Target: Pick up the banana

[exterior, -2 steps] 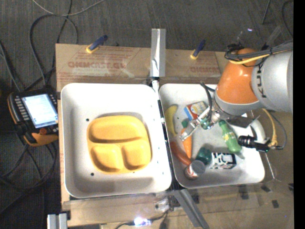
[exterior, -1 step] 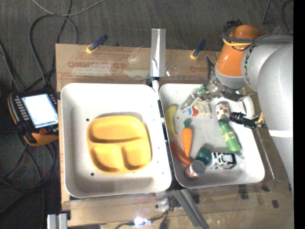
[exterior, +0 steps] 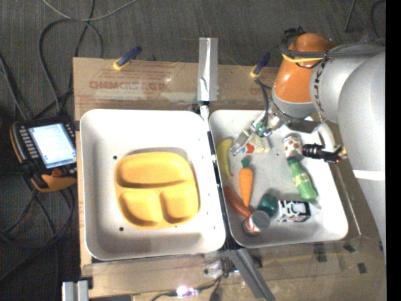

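Note:
The yellow banana (exterior: 223, 156) lies along the left wall of the right bin (exterior: 338, 227), partly tucked against the divider. My gripper (exterior: 250, 137) hangs low over the upper part of that bin, just right of the banana's upper end. It is open, with nothing between its fingers. One fingertip (exterior: 240, 145) is close to the banana, though I cannot tell if it touches.
An orange carrot (exterior: 246, 184) lies below the gripper, and a small white-and-red item (exterior: 258, 147) sits beside it. A green bottle (exterior: 301, 175), a teal cup (exterior: 268, 202), a black-and-white can (exterior: 293, 211) and a red piece (exterior: 236, 202) crowd the right bin. The left bin (exterior: 94, 187) holds a yellow divided tray (exterior: 156, 188).

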`<action>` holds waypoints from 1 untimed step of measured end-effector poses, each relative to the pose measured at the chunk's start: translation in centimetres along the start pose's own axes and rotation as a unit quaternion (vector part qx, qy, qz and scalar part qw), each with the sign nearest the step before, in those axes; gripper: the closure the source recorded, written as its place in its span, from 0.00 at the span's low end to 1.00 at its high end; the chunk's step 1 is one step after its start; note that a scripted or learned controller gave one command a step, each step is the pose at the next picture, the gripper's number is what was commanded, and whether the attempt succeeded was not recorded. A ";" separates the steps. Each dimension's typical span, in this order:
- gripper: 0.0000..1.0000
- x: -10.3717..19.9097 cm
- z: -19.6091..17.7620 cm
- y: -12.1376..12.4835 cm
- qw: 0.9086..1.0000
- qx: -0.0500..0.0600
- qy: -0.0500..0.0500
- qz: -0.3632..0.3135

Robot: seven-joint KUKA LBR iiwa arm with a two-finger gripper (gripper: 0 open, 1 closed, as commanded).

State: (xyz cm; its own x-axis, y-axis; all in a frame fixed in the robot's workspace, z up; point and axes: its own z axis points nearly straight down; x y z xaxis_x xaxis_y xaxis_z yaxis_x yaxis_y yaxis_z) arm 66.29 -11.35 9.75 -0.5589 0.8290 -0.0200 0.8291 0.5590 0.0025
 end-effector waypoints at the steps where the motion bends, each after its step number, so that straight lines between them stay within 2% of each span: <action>1: 0.00 2.0 -0.1 -4.6 1.000 -0.009 -0.002 0.018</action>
State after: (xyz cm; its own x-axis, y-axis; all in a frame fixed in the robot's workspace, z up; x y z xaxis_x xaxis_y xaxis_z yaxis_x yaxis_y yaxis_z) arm 61.35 -12.29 9.79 -0.5282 0.8488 -0.0242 0.8486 0.5286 0.0217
